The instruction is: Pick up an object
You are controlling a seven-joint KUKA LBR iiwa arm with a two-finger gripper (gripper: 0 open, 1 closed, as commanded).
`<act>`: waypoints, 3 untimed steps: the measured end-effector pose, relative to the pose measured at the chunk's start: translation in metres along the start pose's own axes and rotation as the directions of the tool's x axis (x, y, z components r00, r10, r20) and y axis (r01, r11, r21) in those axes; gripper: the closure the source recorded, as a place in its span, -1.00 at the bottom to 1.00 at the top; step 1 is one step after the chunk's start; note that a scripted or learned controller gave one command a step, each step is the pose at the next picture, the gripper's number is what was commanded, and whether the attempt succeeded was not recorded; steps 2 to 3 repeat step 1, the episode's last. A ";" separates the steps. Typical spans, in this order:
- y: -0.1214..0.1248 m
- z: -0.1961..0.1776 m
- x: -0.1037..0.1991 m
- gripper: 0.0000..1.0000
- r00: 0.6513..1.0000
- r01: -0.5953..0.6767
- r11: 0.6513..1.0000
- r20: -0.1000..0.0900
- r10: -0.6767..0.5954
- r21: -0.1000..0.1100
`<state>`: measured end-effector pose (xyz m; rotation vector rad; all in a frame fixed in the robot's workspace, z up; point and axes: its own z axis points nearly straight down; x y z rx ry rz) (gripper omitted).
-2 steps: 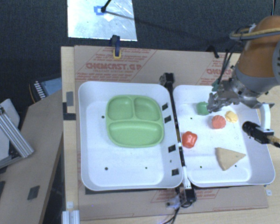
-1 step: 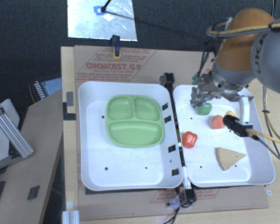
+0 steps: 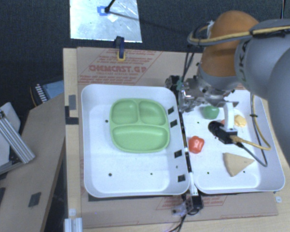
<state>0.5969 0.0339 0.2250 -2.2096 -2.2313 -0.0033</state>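
Note:
My gripper hangs over the far left corner of the right bin, under the orange wrist band. A small green object lies just to its right, close to it but not between its fingers as far as I can see. A red object rests nearer the front, beside the bin's left wall. A small yellow piece sits towards the right, and a tan wedge lies near the front.
The left bin holds a green divided plate. The wall between the two bins runs just left of the gripper. The arm's grey body covers the right bin's far right part.

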 end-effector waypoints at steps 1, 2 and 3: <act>0.015 0.006 0.056 1.00 1.000 0.000 1.000 0.000 0.000 -0.002; 0.015 0.006 0.056 1.00 1.000 0.000 1.000 0.000 0.000 -0.002; 0.015 0.006 0.056 1.00 1.000 0.000 1.000 0.000 0.000 -0.002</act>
